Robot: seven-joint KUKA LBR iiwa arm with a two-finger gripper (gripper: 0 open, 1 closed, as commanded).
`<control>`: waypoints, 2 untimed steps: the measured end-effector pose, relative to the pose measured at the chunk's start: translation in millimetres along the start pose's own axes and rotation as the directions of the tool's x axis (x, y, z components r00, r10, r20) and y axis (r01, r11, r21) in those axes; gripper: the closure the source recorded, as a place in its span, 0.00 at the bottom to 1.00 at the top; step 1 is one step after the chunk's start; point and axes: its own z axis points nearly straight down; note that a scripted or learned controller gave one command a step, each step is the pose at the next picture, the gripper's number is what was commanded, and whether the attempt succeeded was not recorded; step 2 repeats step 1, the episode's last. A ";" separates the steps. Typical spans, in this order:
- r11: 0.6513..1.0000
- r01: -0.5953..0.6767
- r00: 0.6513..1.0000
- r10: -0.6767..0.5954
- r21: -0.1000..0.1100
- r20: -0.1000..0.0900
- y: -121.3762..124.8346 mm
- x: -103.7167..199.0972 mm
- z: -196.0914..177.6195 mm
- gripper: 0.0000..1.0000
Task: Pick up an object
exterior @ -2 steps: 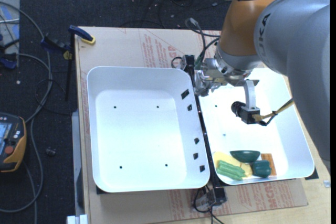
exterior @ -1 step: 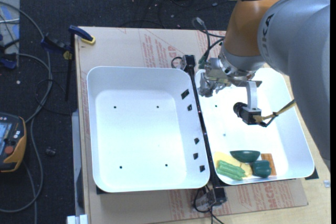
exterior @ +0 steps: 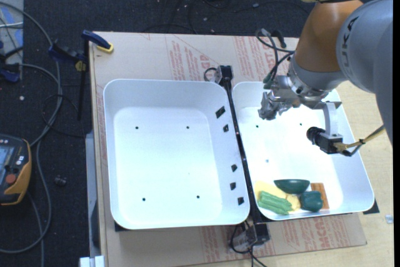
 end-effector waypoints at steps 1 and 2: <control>1.000 -0.001 1.000 0.001 0.007 0.000 61.7 -90.6 105.6 1.00; 1.000 -0.001 1.000 0.001 0.007 0.000 61.7 -90.6 105.6 1.00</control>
